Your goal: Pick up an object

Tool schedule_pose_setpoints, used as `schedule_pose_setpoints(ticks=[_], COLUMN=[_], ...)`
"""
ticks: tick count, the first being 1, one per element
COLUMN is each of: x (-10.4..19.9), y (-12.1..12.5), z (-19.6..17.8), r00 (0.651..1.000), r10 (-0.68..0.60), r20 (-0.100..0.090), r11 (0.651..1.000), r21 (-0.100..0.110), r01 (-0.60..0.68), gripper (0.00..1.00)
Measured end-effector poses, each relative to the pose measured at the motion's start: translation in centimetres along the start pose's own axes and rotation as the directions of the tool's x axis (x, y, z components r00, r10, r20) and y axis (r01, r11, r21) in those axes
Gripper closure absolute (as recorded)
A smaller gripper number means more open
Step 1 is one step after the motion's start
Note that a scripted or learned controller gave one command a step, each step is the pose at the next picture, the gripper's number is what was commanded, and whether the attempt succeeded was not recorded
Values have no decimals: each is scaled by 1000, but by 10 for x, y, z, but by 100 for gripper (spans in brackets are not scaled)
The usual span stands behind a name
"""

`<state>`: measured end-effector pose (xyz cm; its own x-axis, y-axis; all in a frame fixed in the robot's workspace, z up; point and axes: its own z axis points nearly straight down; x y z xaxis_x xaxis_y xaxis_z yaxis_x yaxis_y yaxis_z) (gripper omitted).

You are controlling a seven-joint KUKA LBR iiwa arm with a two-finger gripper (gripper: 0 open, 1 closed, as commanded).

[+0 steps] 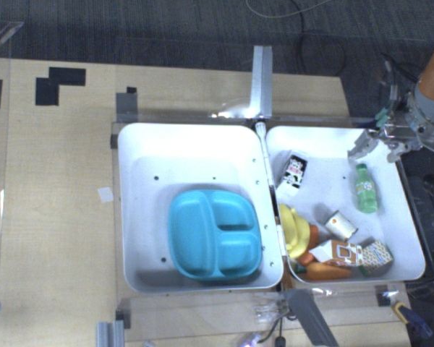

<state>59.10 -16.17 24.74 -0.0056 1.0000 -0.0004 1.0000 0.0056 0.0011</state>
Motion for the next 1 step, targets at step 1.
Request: schedule_pose_setpoints(ticks=[1], x=[23], y=[-27], z=[-134], r00=[971], r10=[238], r20=[1], r11=[971], r21=[-5], r01=[-238], gripper=[0])
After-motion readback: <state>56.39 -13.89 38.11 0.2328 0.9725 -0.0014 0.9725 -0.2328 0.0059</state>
